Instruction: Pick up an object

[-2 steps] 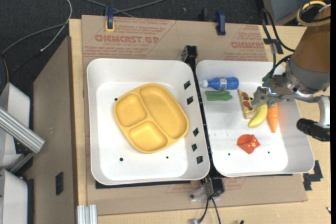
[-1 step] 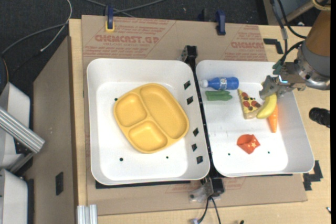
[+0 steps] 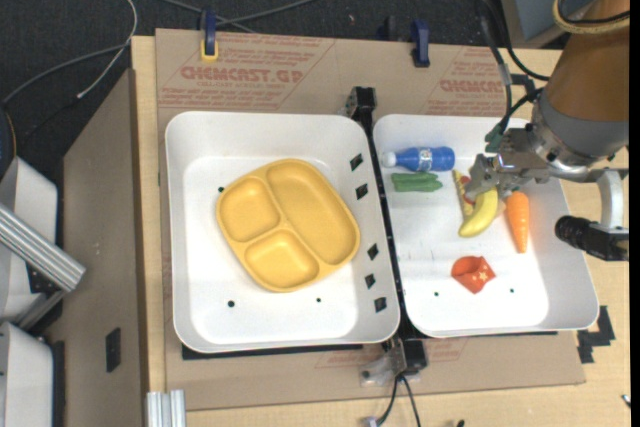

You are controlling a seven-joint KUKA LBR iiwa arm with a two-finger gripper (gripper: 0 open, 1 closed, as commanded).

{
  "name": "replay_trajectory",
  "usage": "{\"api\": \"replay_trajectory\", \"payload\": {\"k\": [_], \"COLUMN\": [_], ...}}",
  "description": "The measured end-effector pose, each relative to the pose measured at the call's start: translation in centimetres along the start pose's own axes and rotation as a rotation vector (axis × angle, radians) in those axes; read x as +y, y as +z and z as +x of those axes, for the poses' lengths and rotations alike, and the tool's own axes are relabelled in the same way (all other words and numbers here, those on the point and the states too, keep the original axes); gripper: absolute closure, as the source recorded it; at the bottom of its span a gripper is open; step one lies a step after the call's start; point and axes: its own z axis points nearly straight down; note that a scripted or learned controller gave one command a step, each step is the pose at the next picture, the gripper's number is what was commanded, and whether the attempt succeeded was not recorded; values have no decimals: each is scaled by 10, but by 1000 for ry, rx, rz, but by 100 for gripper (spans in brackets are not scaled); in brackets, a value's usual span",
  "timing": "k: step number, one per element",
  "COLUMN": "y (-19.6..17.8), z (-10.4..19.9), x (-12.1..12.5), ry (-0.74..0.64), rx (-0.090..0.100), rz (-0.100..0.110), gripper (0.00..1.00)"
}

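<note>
You are looking down on a cardboard-topped bench (image 3: 300,60) set on dark carpet, with two shallow white bins side by side on it; take the yellow divided tray (image 3: 288,223) in the left bin (image 3: 190,245) as your landmark. Nearest you and to the right of that tray, in the right bin (image 3: 560,305), lies one red pepper-like piece (image 3: 473,273). A little farther back you find one banana (image 3: 481,214) and, just beyond it to the right, one carrot (image 3: 518,220) standing roughly parallel to it. Farther again from you, right of the tray's far edge, sit one green pod-shaped piece (image 3: 416,182) and, just behind it, one small bottle with a blue cap (image 3: 424,158). That makes five loose things in the right bin and one three-compartment tray in the left. At the bench's far edge you can count two clamps, one yellow (image 3: 209,36) and one blue (image 3: 421,44). The gripper (image 3: 487,177) hangs low over the upper end of the banana, beside the carrot's top, but you cannot tell from this slant how its pincer stands, nor whether it touches anything. Judge the task as not yet done: every item appears to rest on the bin floor, so the grasp and the lift are both left.
</note>
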Motion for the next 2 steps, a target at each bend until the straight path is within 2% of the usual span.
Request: {"api": "replay_trajectory", "payload": {"k": [1, 2], "y": [-8, 4], "z": [53, 101], "x": [-5, -8], "ry": [-2, -1], "rx": [1, 0], "rz": [-1, 0], "gripper": [100, 100]}}
